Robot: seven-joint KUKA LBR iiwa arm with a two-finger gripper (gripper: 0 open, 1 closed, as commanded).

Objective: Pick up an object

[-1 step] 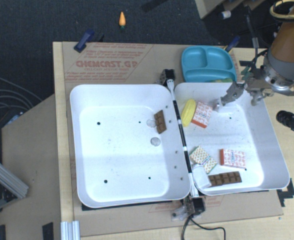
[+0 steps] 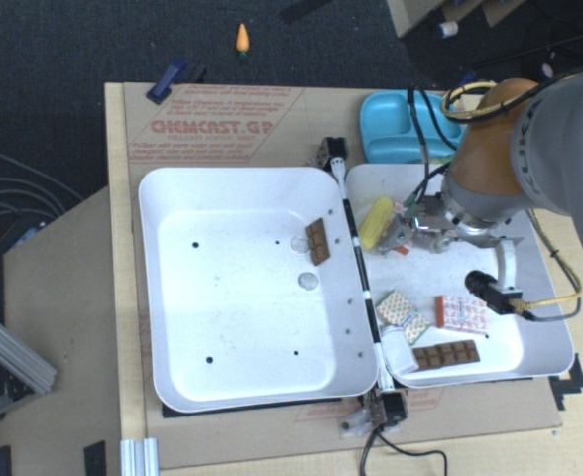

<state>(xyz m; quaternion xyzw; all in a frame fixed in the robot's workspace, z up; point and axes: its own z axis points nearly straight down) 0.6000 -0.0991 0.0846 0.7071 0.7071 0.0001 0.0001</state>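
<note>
The gripper (image 2: 408, 228) hung low over the far-left part of the right bin (image 2: 539, 350). The grey arm (image 2: 564, 137) and its orange band (image 2: 490, 157) rose behind it toward the view's right. From this slant it could not be told whether the gripper stood wide or narrow.

The yellow piece (image 2: 376, 222) lay just beside the gripper, on its left in the view. It was tilted and sat close to the bin's left wall. Whether the two touched could not be told. A small red bit (image 2: 399, 250) lay just nearer the front than the gripper, on the bin floor.

Farther toward the front, apart from the gripper, lay a checked packet (image 2: 398, 308) and a pink packet (image 2: 462, 313) side by side. A brown bar (image 2: 446, 354) lay beyond them, next to the front wall and farthest from the gripper.

Across the shared walls, to the gripper's left in the view, the left bin (image 2: 173, 296) held a second bar (image 2: 317, 240). That bar lay near the bin's right wall, about level with the gripper. A pale disc (image 2: 308, 282) lay a little nearer the front than that bar.

Behind the gripper, past the right bin's far edge, a blue tray (image 2: 396, 127) rested on the bench (image 2: 222, 117). Well away to the far left, a blue clip (image 2: 166, 82) sat at the bench's far edge. An orange bit (image 2: 242, 38) lay on the dark floor beyond it.
</note>
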